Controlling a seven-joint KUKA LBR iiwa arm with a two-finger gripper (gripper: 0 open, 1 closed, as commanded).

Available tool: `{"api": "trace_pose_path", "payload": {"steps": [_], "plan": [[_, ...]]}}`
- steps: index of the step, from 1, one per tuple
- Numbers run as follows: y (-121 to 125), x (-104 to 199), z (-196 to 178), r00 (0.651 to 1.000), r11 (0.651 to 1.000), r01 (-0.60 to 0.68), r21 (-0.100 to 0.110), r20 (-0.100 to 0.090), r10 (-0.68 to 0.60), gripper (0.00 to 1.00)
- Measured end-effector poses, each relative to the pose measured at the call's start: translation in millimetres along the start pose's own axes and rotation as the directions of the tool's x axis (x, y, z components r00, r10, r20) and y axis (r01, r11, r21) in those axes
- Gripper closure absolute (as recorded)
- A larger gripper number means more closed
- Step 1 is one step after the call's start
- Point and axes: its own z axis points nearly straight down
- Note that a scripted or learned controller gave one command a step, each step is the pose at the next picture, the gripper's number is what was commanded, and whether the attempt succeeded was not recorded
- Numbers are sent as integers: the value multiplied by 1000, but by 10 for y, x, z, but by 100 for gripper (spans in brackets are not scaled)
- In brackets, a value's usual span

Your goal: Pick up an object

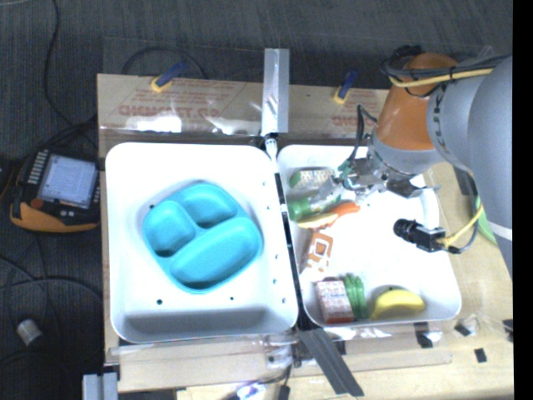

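My gripper (356,179) hangs low in the back of the right bin (416,257), just right of a green and clear packet (310,187). An orange carrot-like piece (343,210) lies directly below the gripper, beside a yellow strip (310,219). An orange-and-white box (318,251) sits mid-left in that bin. At the front lie a red-and-white box (331,300), a green item (356,294) and a yellow banana (396,302).
The left bin (125,307) holds a blue divided tray (202,234). A black clip on a cable (419,233) hangs over the right bin. A metal post (276,90) stands behind the wall between the bins. A handheld pendant (57,190) lies far left.
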Motion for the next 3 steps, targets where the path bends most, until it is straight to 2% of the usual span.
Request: {"api": "trace_pose_path", "payload": {"steps": [1,2,3], "plan": [[-162,-56,529,994,993,114,-13,4,-113,0],[-155,-53,429,994,994,113,-15,2,-113,100],[-260,449,-1016,995,995,-104,0,2,104,100]]}}
